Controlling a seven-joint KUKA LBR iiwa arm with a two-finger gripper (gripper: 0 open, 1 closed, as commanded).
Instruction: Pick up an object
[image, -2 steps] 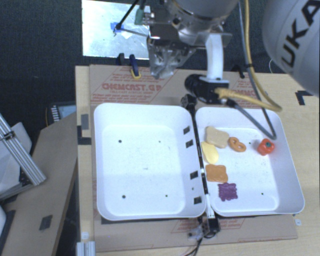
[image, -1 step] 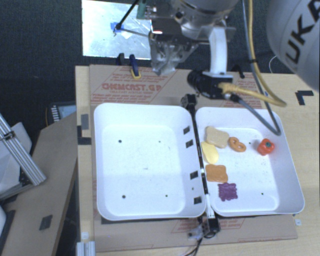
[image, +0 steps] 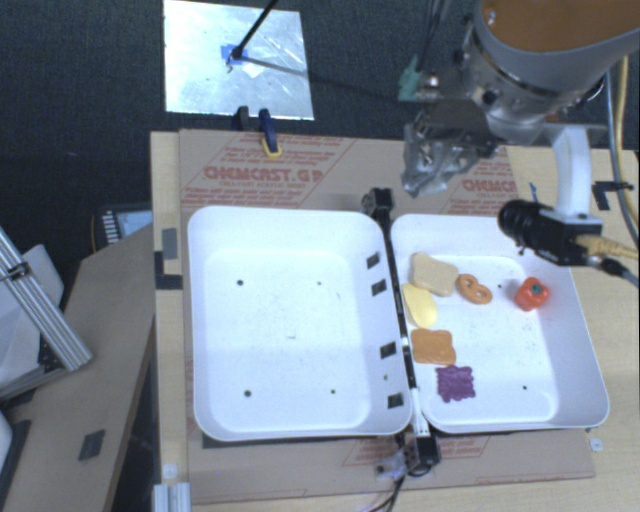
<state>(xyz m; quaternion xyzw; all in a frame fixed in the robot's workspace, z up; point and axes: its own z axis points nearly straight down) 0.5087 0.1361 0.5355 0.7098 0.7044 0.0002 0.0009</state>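
The right bin (image: 560, 385) holds several small objects near its left wall: a tan bread slice (image: 433, 273), a yellow piece (image: 421, 305), an orange square piece (image: 433, 346) and a purple grape bunch (image: 455, 382). A pretzel (image: 474, 289) lies mid-bin and a red-orange tomato (image: 533, 293) sits to its right. My gripper (image: 432, 172) hangs high above the back edge of the right bin, well clear of the objects. Nothing shows between its fingers.
The left bin (image: 215, 250) stands beside the right one, joined by a black clip strip (image: 385, 290). A black camera mount (image: 548, 232) juts over the right bin's back right corner. A yellow clamp (image: 270, 135) sits at the board's rear.
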